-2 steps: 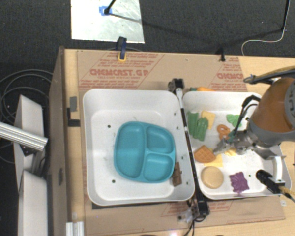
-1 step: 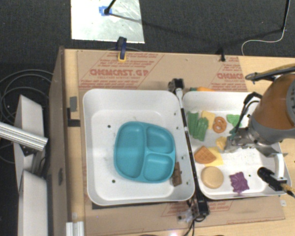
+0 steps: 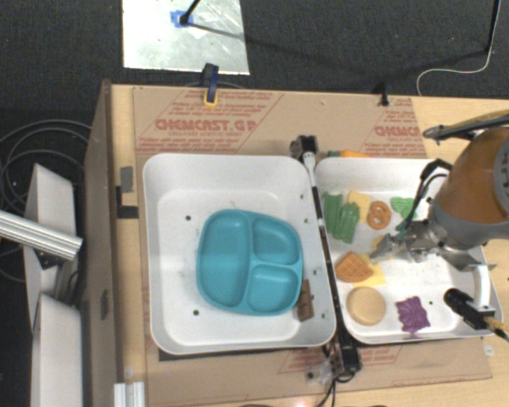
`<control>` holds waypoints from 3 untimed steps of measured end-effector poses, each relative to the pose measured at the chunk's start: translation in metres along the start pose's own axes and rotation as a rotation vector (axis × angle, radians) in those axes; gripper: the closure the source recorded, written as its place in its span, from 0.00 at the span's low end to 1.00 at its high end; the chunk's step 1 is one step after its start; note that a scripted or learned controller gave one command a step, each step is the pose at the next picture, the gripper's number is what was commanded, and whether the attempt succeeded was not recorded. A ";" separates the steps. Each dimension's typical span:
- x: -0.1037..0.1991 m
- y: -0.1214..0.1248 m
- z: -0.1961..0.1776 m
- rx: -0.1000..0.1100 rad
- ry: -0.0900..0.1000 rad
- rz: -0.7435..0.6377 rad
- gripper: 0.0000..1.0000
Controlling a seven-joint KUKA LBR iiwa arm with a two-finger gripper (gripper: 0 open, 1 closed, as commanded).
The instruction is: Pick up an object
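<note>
So the grey arm with the orange band (image 3: 479, 185) reaches in from 3 o'clock and is down inside the right-hand shallow white bin (image 3: 382, 170). The gripper (image 3: 387, 247) sits low near the middle of that bin. From this angle I can't tell how far open it is, and I can't make out anything held in it, so I wouldn't call anything grabbed.

The task is just "grab something", so any toy counts. The closest are the orange waffle-shaped toy (image 3: 354, 268), just beside the gripper at its 7 o'clock, and the small brown pretzel-shaped toy (image 3: 378, 214) near its 12 o'clock. My guess is the waffle, since the tip leans that way. It lies flat on the bin floor though, so it's probably awkward to pinch.

The rest of that bin is loose stuff with gaps between:
- a green ridged pepper-like toy (image 3: 341, 219) at 10 o'clock from the gripper
- a yellow chunk (image 3: 356, 200) right next to the pepper
- a green leafy piece (image 3: 401, 204) at 1 o'clock
- a round tan bun-like toy (image 3: 366, 305) further out at 7 o'clock
- a purple lumpy toy (image 3: 413, 314) at 5 o'clock

The left-hand white bin (image 3: 174, 227) holds a teal divided plastic plate (image 3: 248, 261) lying flat. A small brown piece (image 3: 305, 299) sits at the plate's 4 o'clock, against the bin wall. Both are well apart from the arm, so probably not in play.
</note>
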State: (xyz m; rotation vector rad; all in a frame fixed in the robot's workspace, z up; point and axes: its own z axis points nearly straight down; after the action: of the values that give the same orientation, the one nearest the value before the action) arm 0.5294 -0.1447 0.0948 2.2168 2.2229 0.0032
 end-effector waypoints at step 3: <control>0.040 -0.022 0.011 0.005 0.002 0.001 0.00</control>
State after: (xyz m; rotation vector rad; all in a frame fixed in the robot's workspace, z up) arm 0.5076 -0.1050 0.0838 2.2216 2.2255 -0.0009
